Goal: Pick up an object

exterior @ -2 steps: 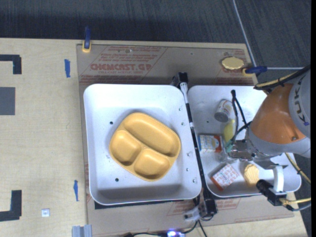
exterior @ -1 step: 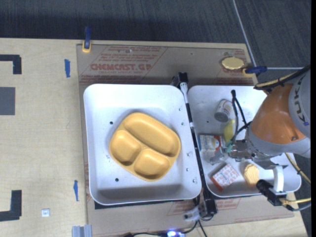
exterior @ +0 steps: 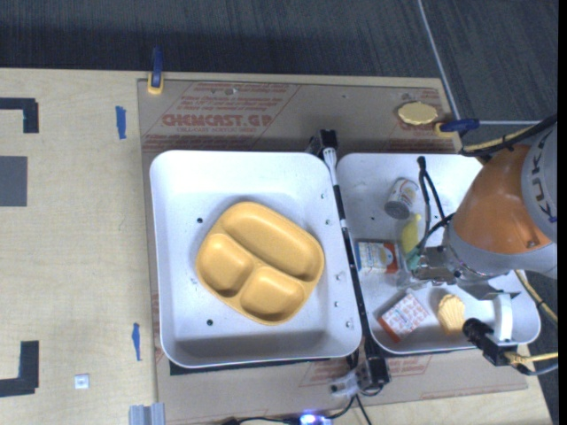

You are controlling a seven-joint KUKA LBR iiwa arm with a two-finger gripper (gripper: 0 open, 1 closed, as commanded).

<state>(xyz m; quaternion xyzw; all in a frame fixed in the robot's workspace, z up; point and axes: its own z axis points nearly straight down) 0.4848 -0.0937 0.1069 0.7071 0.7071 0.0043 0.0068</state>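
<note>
Yellow tray in left bin, gripper seemingly over right bin's clutter

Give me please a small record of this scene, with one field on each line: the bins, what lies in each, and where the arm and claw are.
left bin: holds a yellow three-compartment tray, lying at a slant
right bin: holds several small things
things in right bin: small can, yellow-green item, white and red packet, red patterned box, pale yellow ridged item
arm: reaches in from the right, over the right bin
claw: low among the things, beside the packet; state of grasp cannot be told
bench: light wood
</note>
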